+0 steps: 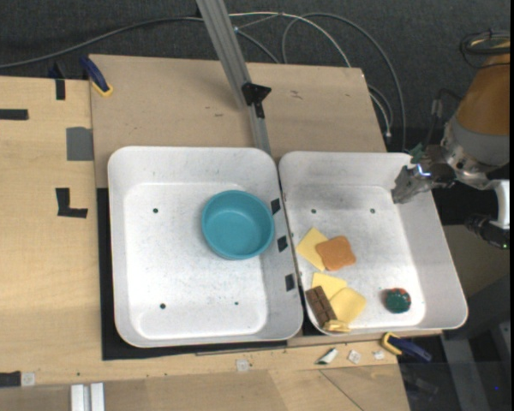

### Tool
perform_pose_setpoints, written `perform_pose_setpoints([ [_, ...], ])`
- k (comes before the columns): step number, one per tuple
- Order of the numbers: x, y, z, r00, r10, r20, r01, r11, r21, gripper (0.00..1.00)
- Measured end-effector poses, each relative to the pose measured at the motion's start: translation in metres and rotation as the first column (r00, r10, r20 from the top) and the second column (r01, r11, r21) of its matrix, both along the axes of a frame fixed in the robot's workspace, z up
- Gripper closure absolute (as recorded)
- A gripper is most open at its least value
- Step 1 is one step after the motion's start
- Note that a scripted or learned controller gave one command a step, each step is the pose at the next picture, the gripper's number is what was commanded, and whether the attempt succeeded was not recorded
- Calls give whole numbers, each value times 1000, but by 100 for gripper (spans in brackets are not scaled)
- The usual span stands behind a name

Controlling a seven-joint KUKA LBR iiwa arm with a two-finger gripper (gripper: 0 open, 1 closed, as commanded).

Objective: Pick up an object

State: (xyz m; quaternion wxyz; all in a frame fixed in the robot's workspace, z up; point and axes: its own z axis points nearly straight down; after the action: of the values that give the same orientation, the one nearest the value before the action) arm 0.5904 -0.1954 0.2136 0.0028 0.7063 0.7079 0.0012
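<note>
White right bin (428, 229) holding the candidates: yellow cheese-like slices (311, 248) and (347, 302), an orange-brown toast piece (335, 253), a dark brown block (319, 305), a small green-and-red ball (397, 300). All crowded toward the near edge, several touching or overlapping. Blue bowl (236, 223) alone in the left bin (137, 229). Gripper (409, 182) poised over the right bin's far right rim, well apart from every item; carrying nothing, jaws too small and blurred to tell whether spread or closed. Likely risks: descending on the rim instead of the floor; pinching two stacked slices at once; flat slices slipping free; ball rolling away on contact. Wooden tabletop (34, 161) around both bins.
</note>
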Motion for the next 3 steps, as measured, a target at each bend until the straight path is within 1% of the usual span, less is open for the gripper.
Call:
perform_pose_setpoints([
  [1, 11, -3, 50, 1000, 0, -1, 0, 1000, 0, 100],
  [2, 18, 46, 55, 1000, 4, -5, -4, 1000, 3, 100],
  [3, 29, 97, 39, 1000, 4, -8, -4, 1000, 3, 100],
])
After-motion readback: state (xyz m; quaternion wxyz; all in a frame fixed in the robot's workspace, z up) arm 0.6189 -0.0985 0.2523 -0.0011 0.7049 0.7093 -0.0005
